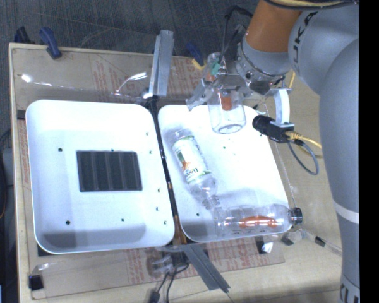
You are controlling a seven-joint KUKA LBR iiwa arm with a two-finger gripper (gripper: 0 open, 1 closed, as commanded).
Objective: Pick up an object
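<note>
2 white bins sit side by side on the counter (44, 68), and my claw (226, 92) hangs over the far edge of the right bin (240, 169). Between its fingers I can see a clear plastic cup (228, 115), mouth down, with something small and orange showing through its upper part. So I am pinching the cup, and it seems to be off the bin floor, though the slant of the view makes that hard to be sure of.

To do this step well, I judge that I should rise straight and slowly. The cup is thin and slick, so too hard a squeeze may buckle it and too light a one may let it slide out. I should also keep away from the bin's far wall and the metal bar (161, 62) at the far edge of the counter.

2 clear bottles also lie in the right bin: 1 with a label (188, 156) near the bin's left wall, and 1 (256, 219) along the near edge with an orange thing inside. The left bin (50, 131) holds a dark ribbed panel (109, 170) in its middle.

The label shows green and orange patches, but its writing is too small to read. Faint red print on the counter's sheet is likewise illegible.
</note>
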